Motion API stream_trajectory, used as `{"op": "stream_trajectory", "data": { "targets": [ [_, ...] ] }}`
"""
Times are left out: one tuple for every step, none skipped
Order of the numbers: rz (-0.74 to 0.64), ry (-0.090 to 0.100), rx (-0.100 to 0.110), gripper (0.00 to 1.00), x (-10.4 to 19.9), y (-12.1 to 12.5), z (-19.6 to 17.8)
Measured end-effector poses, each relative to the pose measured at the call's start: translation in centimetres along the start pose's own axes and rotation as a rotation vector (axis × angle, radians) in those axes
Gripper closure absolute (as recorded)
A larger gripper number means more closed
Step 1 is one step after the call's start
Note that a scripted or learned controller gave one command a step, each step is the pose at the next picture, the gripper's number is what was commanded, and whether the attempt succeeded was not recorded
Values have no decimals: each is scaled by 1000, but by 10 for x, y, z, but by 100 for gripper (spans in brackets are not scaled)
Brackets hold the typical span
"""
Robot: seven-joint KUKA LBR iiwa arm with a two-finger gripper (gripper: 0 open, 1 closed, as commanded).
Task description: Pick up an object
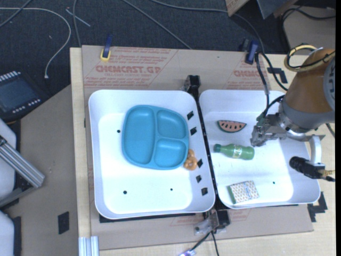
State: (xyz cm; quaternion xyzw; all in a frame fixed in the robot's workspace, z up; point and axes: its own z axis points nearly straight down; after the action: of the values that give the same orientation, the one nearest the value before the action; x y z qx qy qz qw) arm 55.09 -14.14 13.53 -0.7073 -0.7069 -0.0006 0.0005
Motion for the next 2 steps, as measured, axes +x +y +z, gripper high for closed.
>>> {"op": "stream_trajectory", "data": {
  "targets": [
    [-1, -3, -4, 100, 1, -1, -43],
    [-3, -3, -7, 100, 10, 6, -99]
  ]
}}
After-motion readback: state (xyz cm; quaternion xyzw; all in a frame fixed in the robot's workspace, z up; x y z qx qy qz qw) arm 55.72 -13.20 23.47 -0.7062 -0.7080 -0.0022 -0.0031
